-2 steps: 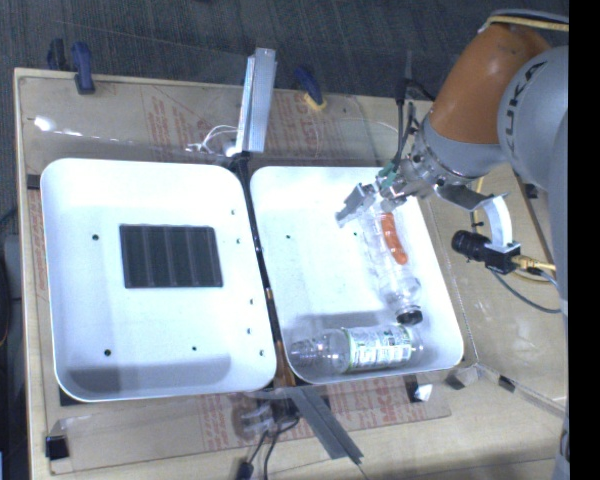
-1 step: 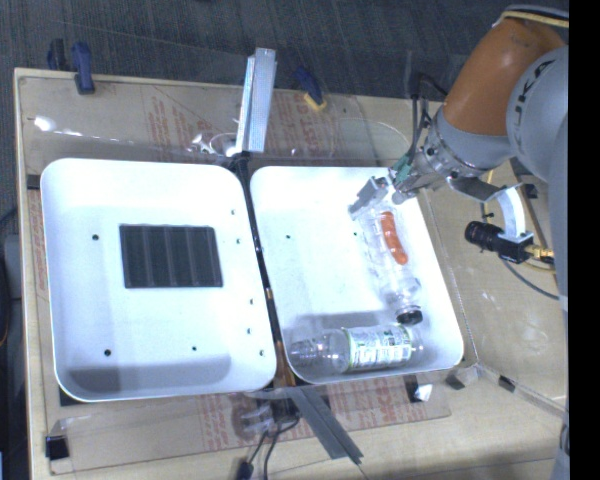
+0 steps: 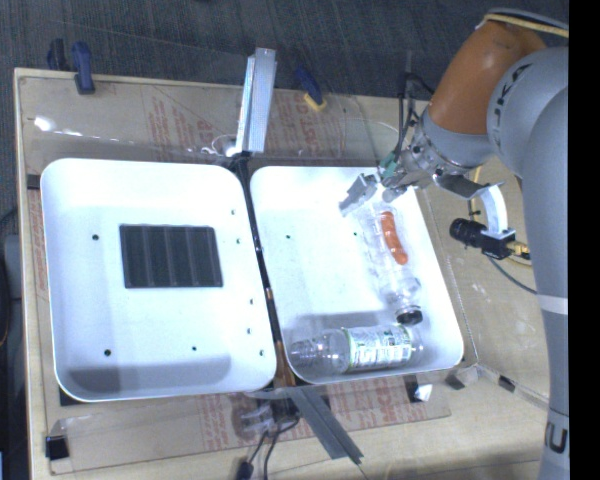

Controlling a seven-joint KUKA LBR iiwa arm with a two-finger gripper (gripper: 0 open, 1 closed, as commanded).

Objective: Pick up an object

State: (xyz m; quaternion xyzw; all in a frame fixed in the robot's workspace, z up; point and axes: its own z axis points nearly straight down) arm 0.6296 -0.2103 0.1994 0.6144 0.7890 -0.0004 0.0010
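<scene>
Gripper [image 3: 365, 190] is hanging over the right bin [image 3: 310, 268], toward that bin's 1 o'clock corner, at the end of the grey arm [image 3: 525, 108] that is entering from 3 o'clock with its orange band [image 3: 475, 68] sitting above the wrist. Finger opening cannot be told at this resolution, and nothing is showing clearly between the tips, so no grasp is being reported. Directly at 5 o'clock from the gripper, and just beside it, a clear bottle with an orange insert [image 3: 390, 253] is lying on the bin floor, running lengthwise from 11 o'clock to 5 o'clock with its dark cap [image 3: 409, 317] pointing toward 5 o'clock. Whether the gripper is touching the upper end of this bottle cannot be told. Farther toward 6 o'clock, a second clear bottle with a printed label [image 3: 355, 350] is lying on its side along the near wall of the same bin, apart from the first bottle's cap. At 9 o'clock from the right bin, and touching it along a shared edge, the left bin [image 3: 80, 218] is carrying a dark ribbed rectangular panel [image 3: 170, 256] near its centre. Both bins are resting on a wooden bench [image 3: 130, 108], with two blue clamps [image 3: 83, 68] gripping its 12 o'clock edge.
</scene>
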